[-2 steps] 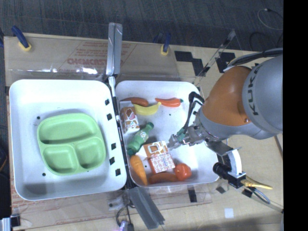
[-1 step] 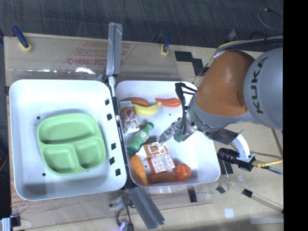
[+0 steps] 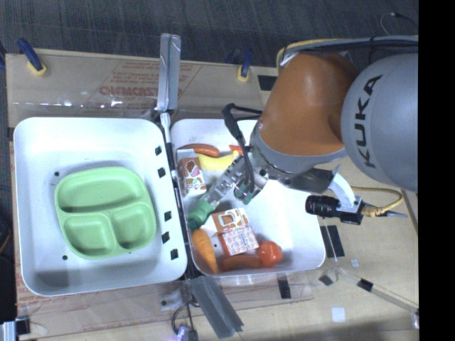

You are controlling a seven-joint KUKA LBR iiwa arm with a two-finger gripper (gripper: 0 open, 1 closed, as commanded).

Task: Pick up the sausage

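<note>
Dark floor lies behind the table (image 3: 85, 84), which carries two shallow white bins side by side. From the right side the grey arm (image 3: 377, 119) with its orange band (image 3: 306, 105) reaches over the right bin (image 3: 306, 251), and the claw (image 3: 238, 183) hangs low above the middle of this bin, pointing down and to the left.

Just beyond the claw, near the far wall of the bin, lies the sausage (image 3: 199, 149), a thin reddish-brown piece. It rests flat, it is apart from the claw, and nothing grips it. A yellow banana (image 3: 217, 162) lies between the sausage and the claw, close to both. To the left of the claw stands a small brown packet (image 3: 190, 176). On the near side of the claw I see a green bottle (image 3: 201, 210), a box with a picture (image 3: 234, 231), a carrot (image 3: 204, 251) and a red tomato (image 3: 270, 253). Far to the left of the claw, in the left bin (image 3: 35, 190), sits a green tray (image 3: 106, 210) with three compartments.

The claw looks partly open with nothing between its parts, but they are small and partly hidden under the wrist, so I cannot tell this for sure.

My judgement is that the task is at its beginning: the arm is near the sausage, but the grasp and the lift are not yet done. What is left is to bring the claw over the sausage, close on it without catching the banana, and raise it.
</note>
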